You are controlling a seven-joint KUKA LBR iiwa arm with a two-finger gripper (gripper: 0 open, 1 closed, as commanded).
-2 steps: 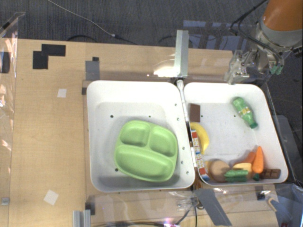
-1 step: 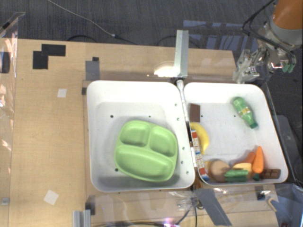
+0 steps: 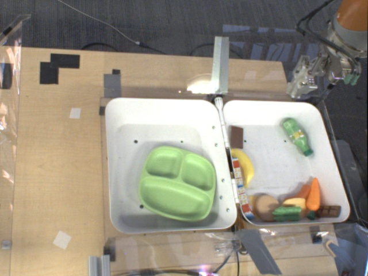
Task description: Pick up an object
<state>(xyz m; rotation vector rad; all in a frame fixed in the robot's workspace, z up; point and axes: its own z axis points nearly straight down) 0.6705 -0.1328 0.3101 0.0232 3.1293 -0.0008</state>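
My gripper [image 3: 305,80] hangs above the far edge of the right bin [image 3: 270,154], near its back right corner, with nothing between its fingers, which stand apart. A green bottle [image 3: 296,135] lies in the right bin just below the gripper. A banana [image 3: 244,165] and a brown block [image 3: 236,135] lie along the bin's left wall. In the front right corner sits a heap: a carrot [image 3: 312,194], a green piece [image 3: 286,213], a brown round item [image 3: 264,204] and a yellow piece [image 3: 294,202].
A green divided plate [image 3: 178,183] lies in the left bin [image 3: 123,154]. A metal post [image 3: 221,65] stands behind the divider between the bins. Black tape marks [image 3: 57,66] sit on the wooden bench at the far left.
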